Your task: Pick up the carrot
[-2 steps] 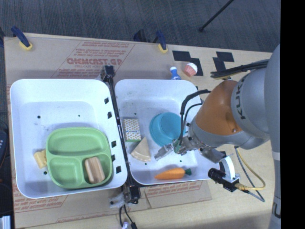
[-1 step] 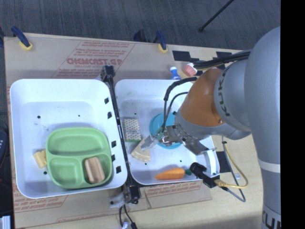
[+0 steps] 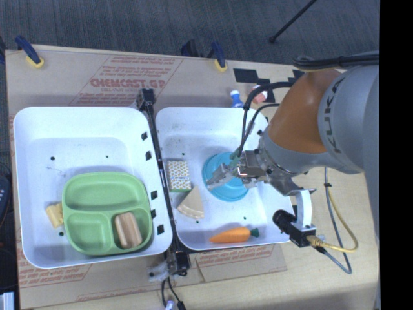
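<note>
The carrot [image 3: 231, 236] lies flat on the floor of the right bin [image 3: 193, 118], along its near wall, green end pointing toward the arm. It is untouched, so I judge the approach step is in hand. The jaws [image 3: 224, 173] hang over a blue bowl [image 3: 226, 176], beyond the carrot and apart from it; whether they are spread or pressed together I cannot tell. Next they would need to travel toward the near wall, turn across the carrot's length and drop. That wall crowds one side. A pale wedge [image 3: 191, 205] sits just left of the carrot and a patterned block [image 3: 179, 175] beyond that.
</note>
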Robot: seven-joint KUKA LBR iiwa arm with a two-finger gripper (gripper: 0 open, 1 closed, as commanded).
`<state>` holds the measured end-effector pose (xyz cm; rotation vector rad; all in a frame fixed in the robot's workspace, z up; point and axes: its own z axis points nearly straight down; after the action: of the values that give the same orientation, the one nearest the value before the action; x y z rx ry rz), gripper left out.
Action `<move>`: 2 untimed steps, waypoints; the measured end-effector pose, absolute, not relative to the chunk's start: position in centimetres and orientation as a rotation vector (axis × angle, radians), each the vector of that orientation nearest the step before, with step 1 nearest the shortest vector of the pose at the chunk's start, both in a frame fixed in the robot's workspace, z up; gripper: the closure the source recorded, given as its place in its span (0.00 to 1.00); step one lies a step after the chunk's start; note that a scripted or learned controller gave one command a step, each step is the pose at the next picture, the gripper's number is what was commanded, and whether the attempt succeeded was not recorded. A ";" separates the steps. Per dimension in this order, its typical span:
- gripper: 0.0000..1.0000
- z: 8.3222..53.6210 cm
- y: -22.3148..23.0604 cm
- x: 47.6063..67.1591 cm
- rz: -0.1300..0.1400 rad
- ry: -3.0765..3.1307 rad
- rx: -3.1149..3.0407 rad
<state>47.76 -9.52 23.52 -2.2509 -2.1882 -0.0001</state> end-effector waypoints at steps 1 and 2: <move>0.00 20.5 -8.2 47.6 0.006 -2.302 -2.122; 0.00 24.9 -13.8 52.2 0.004 -2.231 -2.211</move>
<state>52.24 -13.76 24.92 -2.2106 -2.2305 0.0041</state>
